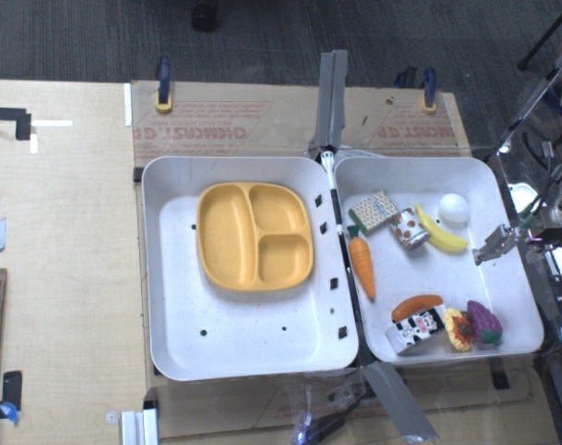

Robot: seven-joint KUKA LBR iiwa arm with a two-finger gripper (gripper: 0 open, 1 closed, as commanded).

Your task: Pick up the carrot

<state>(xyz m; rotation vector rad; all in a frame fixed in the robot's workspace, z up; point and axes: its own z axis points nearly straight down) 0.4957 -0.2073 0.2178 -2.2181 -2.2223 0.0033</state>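
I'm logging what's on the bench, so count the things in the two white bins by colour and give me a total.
Orange: 2, the carrot and a sausage-like piece
Yellow: 2, the divided plate and the banana
White: 1, the ball
Purple: 1, the grapes
Mixed colours: 4, the box, the can, the carton, the yellow-red piece
Total: 10

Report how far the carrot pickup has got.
Nothing looks done yet: the carrot lies flat in the right bin, by its left wall. In hand: the gripper sits near that bin's right edge, well away from it. Left: reaching over, grasping and lifting.
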